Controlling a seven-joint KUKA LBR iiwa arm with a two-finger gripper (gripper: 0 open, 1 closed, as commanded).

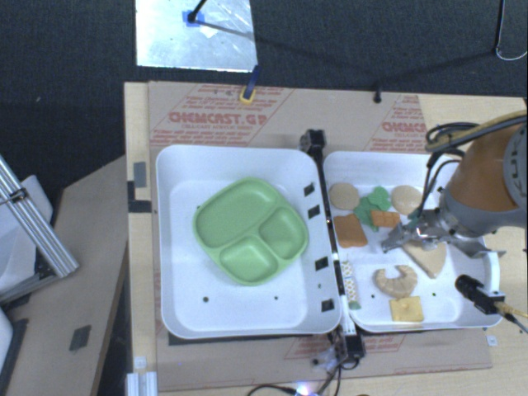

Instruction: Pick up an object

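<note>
My gripper (406,237) is low in the right bin (363,170), coming in from the right under the orange-banded wrist. It sits among toy foods. A pale wedge slice (428,260) lies just below and right of it, and a small orange piece (384,218) just up and left. A brown toast slice (350,230) is to its left, and a croissant (397,280) lies below. Further up are a green leafy piece (378,198) and two tan rounds (344,195) (405,197). A yellow square (406,308) lies near the front wall. Nothing shows clearly in its grasp.
The left bin (177,304) holds a green divided plate (250,230). A black-clipped divider (326,238) runs between the bins. Cardboard (214,114) lies under both, with a shiny sheet (194,23) beyond it.
</note>
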